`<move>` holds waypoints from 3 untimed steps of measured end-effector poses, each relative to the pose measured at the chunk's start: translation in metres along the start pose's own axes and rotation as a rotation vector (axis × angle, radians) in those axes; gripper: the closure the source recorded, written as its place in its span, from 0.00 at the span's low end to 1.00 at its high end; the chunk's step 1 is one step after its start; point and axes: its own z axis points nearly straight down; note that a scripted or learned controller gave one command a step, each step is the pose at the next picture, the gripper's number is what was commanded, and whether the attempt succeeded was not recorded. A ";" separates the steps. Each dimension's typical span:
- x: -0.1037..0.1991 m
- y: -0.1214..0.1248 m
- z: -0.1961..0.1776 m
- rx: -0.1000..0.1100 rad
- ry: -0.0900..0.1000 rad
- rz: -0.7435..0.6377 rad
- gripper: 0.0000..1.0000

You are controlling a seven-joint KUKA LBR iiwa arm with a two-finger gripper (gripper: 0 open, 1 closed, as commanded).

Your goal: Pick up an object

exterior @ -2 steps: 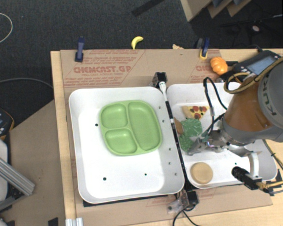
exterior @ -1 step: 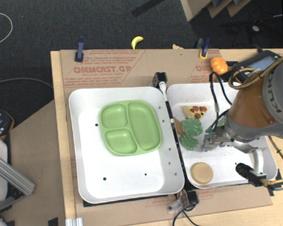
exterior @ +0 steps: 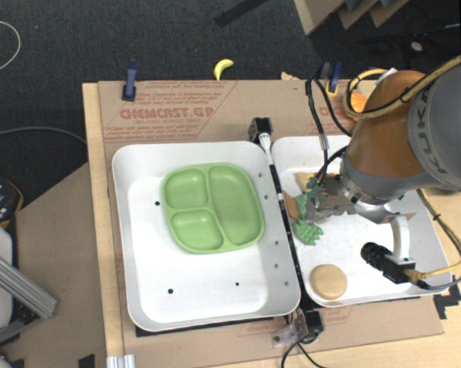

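1. We are seeing the gripper (exterior: 314,206) reaching down in the right bin (exterior: 418,285), beside its left wall.
2. A green leafy toy (exterior: 307,231) is lying just under it; we cannot tell its grip.

The arm (exterior: 411,133) covers the upper right part of the right bin (exterior: 357,288) and is cut by the right edge. The green toy (exterior: 309,231) is partly hidden under the wrist, so its full shape cannot be told.
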 end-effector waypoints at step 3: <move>0.071 -0.028 -0.135 0.005 -0.001 0.004 1.00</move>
